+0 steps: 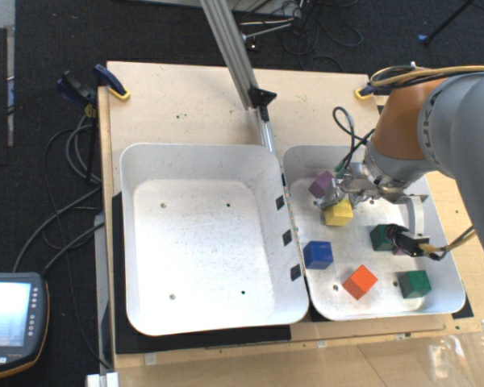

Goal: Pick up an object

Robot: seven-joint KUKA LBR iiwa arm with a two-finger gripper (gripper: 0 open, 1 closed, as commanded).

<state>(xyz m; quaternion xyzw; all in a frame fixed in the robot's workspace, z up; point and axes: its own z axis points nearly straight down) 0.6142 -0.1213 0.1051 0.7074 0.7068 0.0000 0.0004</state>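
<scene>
While tilted, yellow block [338, 213], beneath tool [344, 190]

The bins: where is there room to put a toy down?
The left bin has bare floor from wall to wall. The right bin is crowded: purple block, yellow block, blue block, orange block and green block, with the gripper over the purple and yellow ones.

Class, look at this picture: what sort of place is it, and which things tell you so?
Probably a robotics lab: a grey robot arm over two white bins, small coloured blocks, loose cables on the floor.
</scene>
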